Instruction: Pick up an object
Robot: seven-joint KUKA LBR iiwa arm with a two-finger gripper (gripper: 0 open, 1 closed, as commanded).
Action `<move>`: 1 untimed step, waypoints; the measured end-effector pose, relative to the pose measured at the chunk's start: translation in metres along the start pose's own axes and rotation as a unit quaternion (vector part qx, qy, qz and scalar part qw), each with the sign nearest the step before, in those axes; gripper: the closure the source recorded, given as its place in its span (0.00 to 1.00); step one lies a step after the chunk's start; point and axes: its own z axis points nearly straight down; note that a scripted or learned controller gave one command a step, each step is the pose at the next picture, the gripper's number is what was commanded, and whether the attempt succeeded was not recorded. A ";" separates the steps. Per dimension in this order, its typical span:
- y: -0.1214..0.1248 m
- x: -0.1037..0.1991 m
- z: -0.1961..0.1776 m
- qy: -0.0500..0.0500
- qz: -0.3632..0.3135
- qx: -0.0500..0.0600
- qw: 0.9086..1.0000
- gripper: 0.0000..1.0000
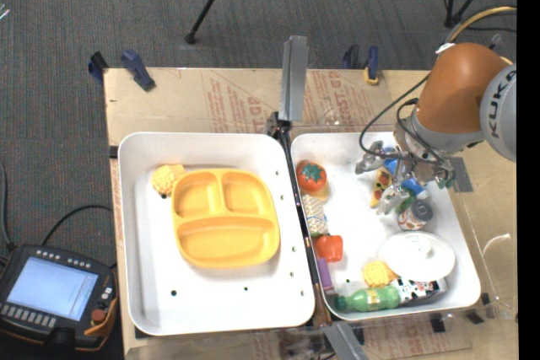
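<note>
A: Reaching in from the right, I have my arm (460, 97) over the right-hand bin (354, 152) of the two on the desk (211, 101). The left bin (143, 265) holds a yellow divided tray (226, 217) with a small yellow corn-like toy (166, 178) touching its upper left corner.

B: And where is your pincer?

A: My pincer (405, 181) hangs low in the upper right part of the right bin, among a small cluster of mixed-colour bits that I cannot tell apart. How the pincer stands there is hidden in that clutter, so whether it has anything is something I cannot tell.

B: What could you pick?

A: Largest first: a white round lid (418, 255) lies towards the near right corner, just below my pincer. A green bottle (371, 298) lies on its side along the near wall, long axis running left to right. A red tomato (310, 176) sits well to my left by the dividing wall, and a red pepper (330, 248) lies lower down that same side. A small round cup (415, 217) sits just beside and below the pincer.

B: So which matters?

A: I judge the cup is nearest, a short way towards the near edge of the bin.
</note>
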 end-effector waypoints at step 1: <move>0.001 -0.002 -0.012 -0.003 0.000 0.000 1.000 1.00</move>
